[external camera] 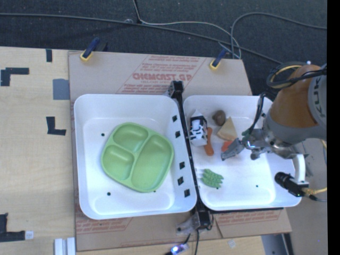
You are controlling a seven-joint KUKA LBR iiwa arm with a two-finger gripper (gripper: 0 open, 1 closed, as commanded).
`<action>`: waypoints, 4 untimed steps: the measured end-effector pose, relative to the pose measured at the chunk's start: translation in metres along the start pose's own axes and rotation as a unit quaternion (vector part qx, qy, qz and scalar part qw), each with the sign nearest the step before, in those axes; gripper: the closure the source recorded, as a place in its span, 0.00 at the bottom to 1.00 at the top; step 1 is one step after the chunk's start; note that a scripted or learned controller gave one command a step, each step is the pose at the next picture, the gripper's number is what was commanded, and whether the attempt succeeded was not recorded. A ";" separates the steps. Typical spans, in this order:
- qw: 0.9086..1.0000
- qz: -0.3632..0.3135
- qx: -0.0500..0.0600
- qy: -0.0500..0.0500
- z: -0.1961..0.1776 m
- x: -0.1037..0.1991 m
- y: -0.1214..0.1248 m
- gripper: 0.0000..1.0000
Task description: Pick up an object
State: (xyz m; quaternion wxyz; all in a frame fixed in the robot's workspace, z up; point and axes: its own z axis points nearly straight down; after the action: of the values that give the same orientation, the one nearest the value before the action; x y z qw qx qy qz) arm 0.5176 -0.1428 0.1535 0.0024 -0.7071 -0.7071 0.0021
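Camera view looks down at a slant on a wooden counter (32, 158) carrying a brown cardboard sheet (159, 73), clipped at its far edge by two yellow-and-blue clamps (89, 51) (219, 60). On the cardboard sit two shallow white bins side by side. The left bin (85, 142) holds a green divided plate (138, 156) with three compartments, lying flat and turned at an angle, near the bin's middle. The right bin (244, 193) holds a loose group of small things in its far-left part: a black-and-white cow-patterned toy (198, 130) close to the divider, a thin orange carrot-like piece (209, 144) just beside it, a brown rounded lump (219, 117) farther back, and a tan wedge (229, 128) next to that lump. A green leafy toy (212, 178) lies apart from the group, nearer the front-left of this bin. The grey arm (297, 110) with its orange band reaches in from the right, its claw (231, 151) low over the right bin, just right of the carrot-like piece and just in front of the tan wedge. I cannot tell whether the claw is open or closed, and nothing shows clearly between its tips. Black cables (159, 15) run across the dark floor beyond the counter.
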 end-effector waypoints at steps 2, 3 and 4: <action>1.000 -0.001 -0.003 -0.001 0.068 0.004 -0.009 0.00; 1.000 -0.001 -0.004 -0.002 0.058 0.004 -0.009 1.00; 1.000 -0.001 -0.005 -0.001 -0.005 0.005 -0.007 1.00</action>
State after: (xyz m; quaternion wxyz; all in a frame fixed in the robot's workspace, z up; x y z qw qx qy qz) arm 0.5111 -0.1377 0.1590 -0.0018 -0.7064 -0.7078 -0.0013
